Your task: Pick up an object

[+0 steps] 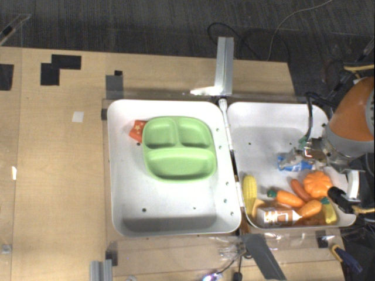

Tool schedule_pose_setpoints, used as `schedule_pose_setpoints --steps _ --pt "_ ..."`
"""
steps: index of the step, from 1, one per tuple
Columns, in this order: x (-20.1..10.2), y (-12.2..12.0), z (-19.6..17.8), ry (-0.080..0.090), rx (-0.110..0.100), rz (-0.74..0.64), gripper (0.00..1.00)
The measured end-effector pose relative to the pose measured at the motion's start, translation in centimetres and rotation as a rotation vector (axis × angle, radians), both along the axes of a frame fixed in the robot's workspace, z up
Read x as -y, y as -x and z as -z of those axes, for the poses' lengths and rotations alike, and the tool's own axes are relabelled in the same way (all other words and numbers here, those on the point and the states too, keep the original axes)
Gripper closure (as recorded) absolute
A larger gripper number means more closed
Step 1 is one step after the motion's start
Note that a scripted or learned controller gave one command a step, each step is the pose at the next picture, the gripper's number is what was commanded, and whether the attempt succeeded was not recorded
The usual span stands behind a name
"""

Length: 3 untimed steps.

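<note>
Two white bins sat side by side on the bench. The left bin (126, 174) held one green tray (179, 147) with three compartments, its long axis running roughly left to right, and one small red item (136, 131) tucked against the tray's upper left corner, partly hidden and too small to identify. The right bin (263, 122) held a cluster of toy food in its lower right part: one corn cob (249, 191) standing lengthwise near the bin's left wall, one brown bottle (280, 216) lying on its side along the lower wall with its label upward, two carrots (288, 198) pointing roughly left to right, one small orange pumpkin (317, 183), and a yellow piece (330, 214) half covered at the corner. A blue and white object (295, 163) lay just beside the gripper (310, 154), which hung over the right side of that bin; whether it was spread or pressed together could not be made out. The arm (354, 119) was cut off at the right.
</note>
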<state>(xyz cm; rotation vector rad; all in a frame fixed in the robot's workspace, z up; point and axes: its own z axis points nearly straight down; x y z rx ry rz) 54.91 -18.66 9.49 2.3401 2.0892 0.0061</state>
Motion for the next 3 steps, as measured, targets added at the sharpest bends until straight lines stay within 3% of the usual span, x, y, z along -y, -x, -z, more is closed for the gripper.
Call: schedule_pose_setpoints --steps 1,2,3 --pt "-0.1 -0.2 -1.1 0.0 0.004 -0.002 1.0" --pt "-4.3 -1.4 -9.7 -0.001 -0.002 0.22 1.0" --pt "-2.9 -0.3 -12.3 0.001 -0.001 -0.028 1.0"
